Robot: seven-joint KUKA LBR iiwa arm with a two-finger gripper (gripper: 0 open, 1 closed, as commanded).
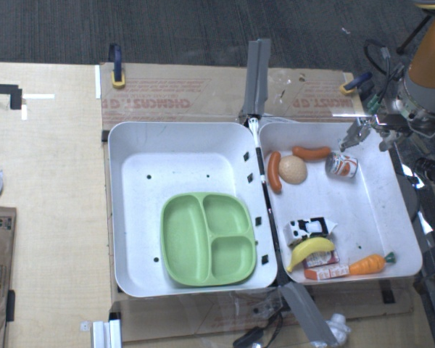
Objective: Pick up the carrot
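Camera view, two white bins on the worktop point(51, 165). In the right bin point(391, 194) we see the carrot point(367, 264) lying at the near-right corner, leafy end to the right, just beside a red-and-white packet point(326, 272) and near a banana point(309, 251) w/ a black-and-white carton point(309, 228) behind it. The gripper point(352, 138) hangs over the far-right part of this bin, just above a small can point(341, 165), well apart from the carrot; we cannot tell its finger state. Left bin point(130, 194) holds a green divided plate point(208, 238).
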